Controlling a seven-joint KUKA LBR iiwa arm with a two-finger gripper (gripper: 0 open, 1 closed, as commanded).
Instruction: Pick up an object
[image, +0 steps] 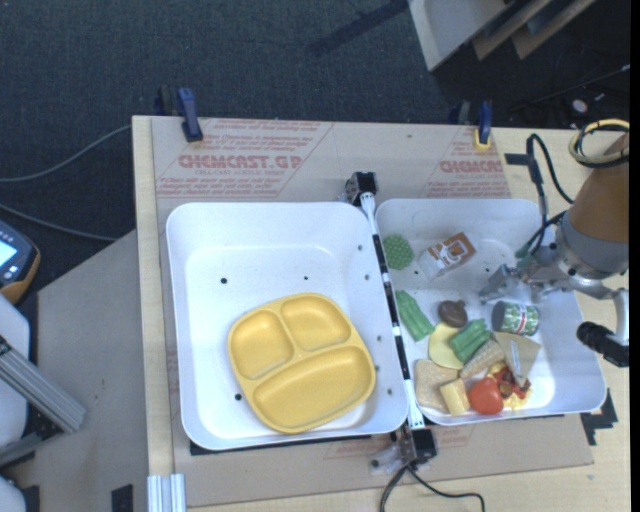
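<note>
Green-labelled and lying on its side, a small can (516, 319) rests in the right-hand bin (470, 212), just below the jaws (520, 285) of the robot arm (598, 225) that reaches in from the right. How far the jaws stand apart cannot be told from this angle, and nothing is seen gripped between them. Beside the can, toward the bin's near edge, lies a jumble of toy food: a red tomato (486, 396), a yellow round piece (443, 349), green vegetables (468, 340), a slice of bread (432, 381) and a brown oval item (452, 312). A long green piece (411, 314) lies along the bin's left wall, with a round green object (398, 251) farther back and a small brown-and-white packet (447, 252) near it. In the left-hand bin (200, 240) sits a yellow divided tray (300, 362). Both bins stand on a tabletop (150, 300) covered in printed board, held by blue clamps (186, 112) at its far edge.
</note>
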